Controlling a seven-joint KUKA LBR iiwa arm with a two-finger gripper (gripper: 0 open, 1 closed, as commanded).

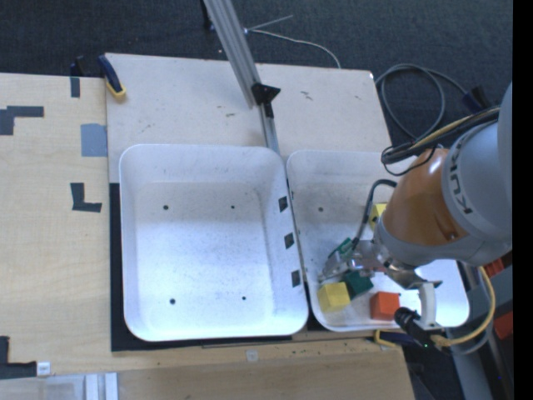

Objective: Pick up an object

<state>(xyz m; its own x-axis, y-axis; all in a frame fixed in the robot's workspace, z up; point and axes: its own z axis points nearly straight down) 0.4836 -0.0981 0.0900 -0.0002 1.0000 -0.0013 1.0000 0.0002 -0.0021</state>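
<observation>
My gripper (343, 265) is low in the right bin (321, 190), near its front left part, under the grey and orange arm (433, 207). Just below it lie a yellow cube (335, 296) and a dark green block (359, 285), which touch each other. A small green piece (342, 247) sits right at the gripper's upper side. An orange cube (384, 305) rests by the bin's front rim. A yellow object (379, 212) peeks out beside the arm farther back. The arm hides part of the bin's right side.
The left bin (200, 240) sits beside the right one, their rims meeting at the middle. A slanted metal pole (237, 44) runs from the top down to the bins' back edge. Black cables (416, 82) loop at the right rear.
</observation>
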